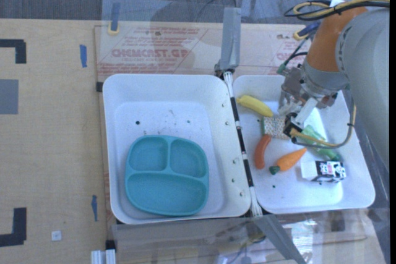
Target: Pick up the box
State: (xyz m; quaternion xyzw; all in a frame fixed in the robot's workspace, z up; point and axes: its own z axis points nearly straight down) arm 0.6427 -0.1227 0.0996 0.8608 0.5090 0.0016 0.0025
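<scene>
Box [323,170] crowded by carrot [288,161], green item [318,136]; right side free.

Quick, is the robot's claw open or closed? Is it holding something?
Gripper: low in the right bin, over the toys; cannot be told.

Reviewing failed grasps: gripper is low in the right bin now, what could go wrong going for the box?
1. The gripper sits over the speckled block, away from the white box near the bin's front, so it may close on the wrong item.
2. The carrot and a green item lie between gripper and box; a straight move could shove them into it.
3. The box lies close to the right bin wall, likely leaving little finger room.
</scene>
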